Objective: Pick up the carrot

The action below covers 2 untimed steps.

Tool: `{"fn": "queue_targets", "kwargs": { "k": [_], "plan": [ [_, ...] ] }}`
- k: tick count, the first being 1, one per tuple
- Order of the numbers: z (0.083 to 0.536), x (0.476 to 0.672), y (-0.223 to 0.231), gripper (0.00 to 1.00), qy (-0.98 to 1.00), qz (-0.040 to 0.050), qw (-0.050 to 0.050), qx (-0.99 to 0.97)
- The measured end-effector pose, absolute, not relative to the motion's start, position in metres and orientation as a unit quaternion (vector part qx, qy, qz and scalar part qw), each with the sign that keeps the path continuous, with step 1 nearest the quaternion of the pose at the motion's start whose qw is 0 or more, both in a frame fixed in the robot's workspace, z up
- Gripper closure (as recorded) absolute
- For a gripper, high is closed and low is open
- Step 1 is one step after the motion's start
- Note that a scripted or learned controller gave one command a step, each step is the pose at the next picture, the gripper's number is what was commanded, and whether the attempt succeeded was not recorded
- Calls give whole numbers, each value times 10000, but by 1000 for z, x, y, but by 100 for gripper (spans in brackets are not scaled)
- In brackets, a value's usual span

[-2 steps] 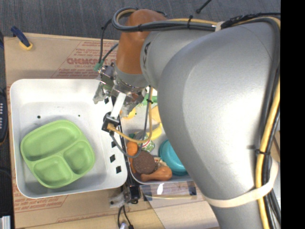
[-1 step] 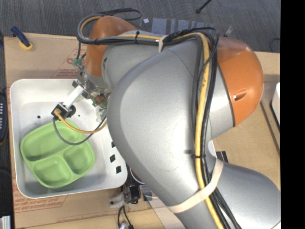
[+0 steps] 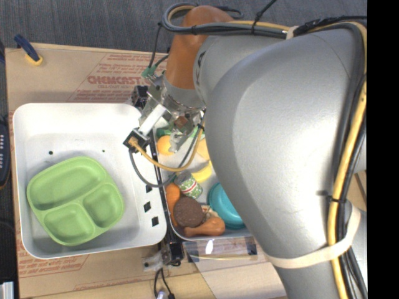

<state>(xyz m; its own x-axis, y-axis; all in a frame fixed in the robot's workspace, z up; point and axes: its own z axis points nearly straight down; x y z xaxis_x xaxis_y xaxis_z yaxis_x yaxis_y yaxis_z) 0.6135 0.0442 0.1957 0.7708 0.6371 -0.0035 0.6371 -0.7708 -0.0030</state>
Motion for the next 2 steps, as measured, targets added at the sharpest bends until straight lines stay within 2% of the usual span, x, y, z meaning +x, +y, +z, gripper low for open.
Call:
{"fn": "queue_targets", "kwargs": {
  "k": [1,2],
  "plan": [
    [192,642,-36,0,-4554,35,8,-8903],
    [190,632,-37,0,-4171,80,46,-9088]
  ]
}}
